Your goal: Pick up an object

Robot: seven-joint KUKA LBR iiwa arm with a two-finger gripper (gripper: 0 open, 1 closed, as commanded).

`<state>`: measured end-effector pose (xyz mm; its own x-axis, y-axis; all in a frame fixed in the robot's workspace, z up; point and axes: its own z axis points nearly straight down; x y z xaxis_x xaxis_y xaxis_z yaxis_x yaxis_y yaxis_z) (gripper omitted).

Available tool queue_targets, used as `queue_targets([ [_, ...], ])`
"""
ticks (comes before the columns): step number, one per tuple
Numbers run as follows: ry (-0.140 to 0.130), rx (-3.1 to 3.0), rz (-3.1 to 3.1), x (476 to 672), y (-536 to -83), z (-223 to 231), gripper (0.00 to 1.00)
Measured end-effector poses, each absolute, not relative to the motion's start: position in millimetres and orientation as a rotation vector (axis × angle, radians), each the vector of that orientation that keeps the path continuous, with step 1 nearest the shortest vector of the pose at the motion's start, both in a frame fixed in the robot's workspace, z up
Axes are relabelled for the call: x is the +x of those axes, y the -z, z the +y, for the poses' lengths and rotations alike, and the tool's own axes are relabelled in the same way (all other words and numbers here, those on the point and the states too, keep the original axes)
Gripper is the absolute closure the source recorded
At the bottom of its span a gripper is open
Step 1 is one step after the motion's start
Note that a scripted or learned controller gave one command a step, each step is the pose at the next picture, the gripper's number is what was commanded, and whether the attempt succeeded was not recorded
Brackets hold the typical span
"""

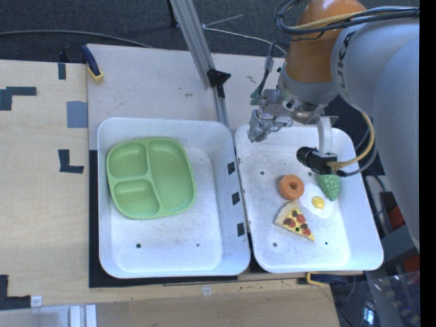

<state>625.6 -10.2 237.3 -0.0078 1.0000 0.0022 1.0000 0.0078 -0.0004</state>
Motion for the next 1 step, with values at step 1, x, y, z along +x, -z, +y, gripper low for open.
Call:
queue_targets([
  [1,0.002,-2.211,-2.229,629.2,-243.7,48.1,1.0],
])
